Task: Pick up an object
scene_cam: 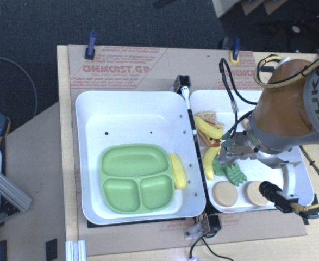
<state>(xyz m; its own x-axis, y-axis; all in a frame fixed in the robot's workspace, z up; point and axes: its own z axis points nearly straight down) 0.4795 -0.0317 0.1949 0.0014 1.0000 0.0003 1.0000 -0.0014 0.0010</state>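
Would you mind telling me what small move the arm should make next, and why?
Probably a short, straight descent. The gripper hangs low in the right bin, just above the green toy beside a banana, and I see nothing held yet. Dropping a little further should bring it around the toy before closing.

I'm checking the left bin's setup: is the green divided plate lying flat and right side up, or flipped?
Right side up and flat. The green plate shows its three compartments facing the camera, resting on the left bin floor.

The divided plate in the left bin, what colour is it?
Light green: the divided plate lies in the left bin, seen clearly in the camera view.
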